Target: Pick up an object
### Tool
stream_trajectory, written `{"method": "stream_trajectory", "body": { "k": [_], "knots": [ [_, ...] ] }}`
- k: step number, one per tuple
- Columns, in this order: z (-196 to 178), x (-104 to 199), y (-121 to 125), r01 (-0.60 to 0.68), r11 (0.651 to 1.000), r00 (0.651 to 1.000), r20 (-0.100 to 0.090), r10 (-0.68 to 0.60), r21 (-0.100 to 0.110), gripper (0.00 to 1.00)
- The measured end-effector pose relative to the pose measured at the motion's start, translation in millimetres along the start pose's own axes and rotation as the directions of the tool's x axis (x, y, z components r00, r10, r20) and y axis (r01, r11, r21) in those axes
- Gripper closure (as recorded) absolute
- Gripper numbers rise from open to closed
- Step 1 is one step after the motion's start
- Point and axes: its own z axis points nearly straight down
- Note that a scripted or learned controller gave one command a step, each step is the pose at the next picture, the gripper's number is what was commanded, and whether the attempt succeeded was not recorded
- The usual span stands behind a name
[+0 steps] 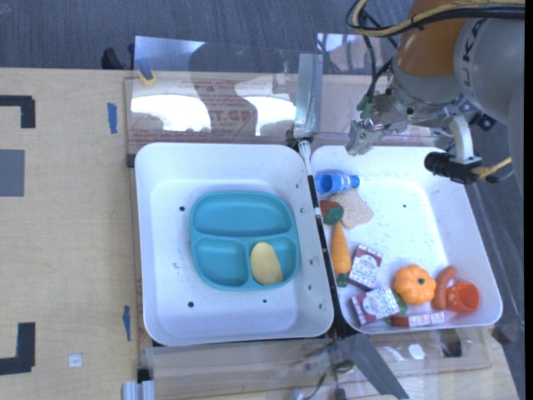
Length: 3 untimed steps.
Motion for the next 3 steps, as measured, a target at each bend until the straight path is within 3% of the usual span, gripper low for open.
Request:
{"method": "stream_trajectory", "body": {
  "k": [1,2,3],
  "knots": [
    [3,0,-1,-0.002,1.000,1.000,-0.001,0.002,0.006,0.00],
    [99,-50,-54,0.294,0.956,0.956,-0.007,-0.294,0.010,0.00],
    [129,-63,-22,0.315,0.949,0.949,-0.002,-0.315,0.002,0.00]
  ]
}}
